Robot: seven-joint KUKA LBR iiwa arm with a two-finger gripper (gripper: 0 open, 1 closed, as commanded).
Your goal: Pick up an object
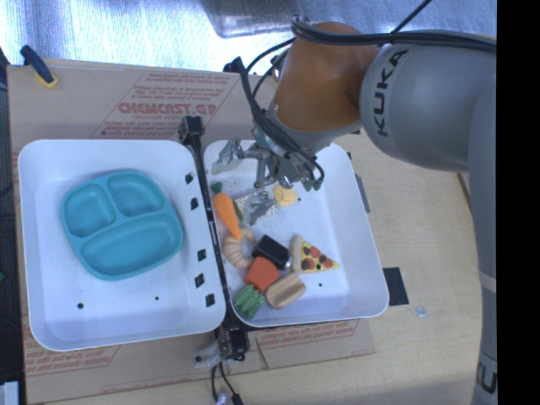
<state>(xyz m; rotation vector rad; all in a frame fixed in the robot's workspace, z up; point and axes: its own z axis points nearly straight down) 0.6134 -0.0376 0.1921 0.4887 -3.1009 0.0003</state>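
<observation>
1. A tan bench (422,327) carries a sheet of printed cardboard (160,104), and on it two shallow white bins sit side by side, touching along a black clipped seam in the middle. Behind the bench the floor is bright and bluish, with a grey mat at the top.
2. The left bin (51,310) holds a blue tray (122,222) with three compartments, lying flat near the bin's middle.
3. The right bin (354,260) holds a cluster of toy foods towards its left and near side: a carrot (226,213) along the seam, a croissant (236,251) just below it, a black block (272,249) touching an orange-red block (261,272), a pizza slice (310,258) to their right, a hot dog bun (285,291) at the near edge, and a green piece (248,301) beside the bun.
4. The arm (422,91) reaches in from the right, its orange band over the far part of the right bin. The gripper (270,175) hangs low over that bin's far end, amid cables and metal parts.
5. A small pale yellow piece (287,197) lies just below the gripper, and a speckled grey piece (257,202) lies beside it, near the carrot's top. Whether the gripper touches either one, I cannot tell.
6. Whether the gripper stands open or closed, I cannot tell; the wrist hides it.
</observation>
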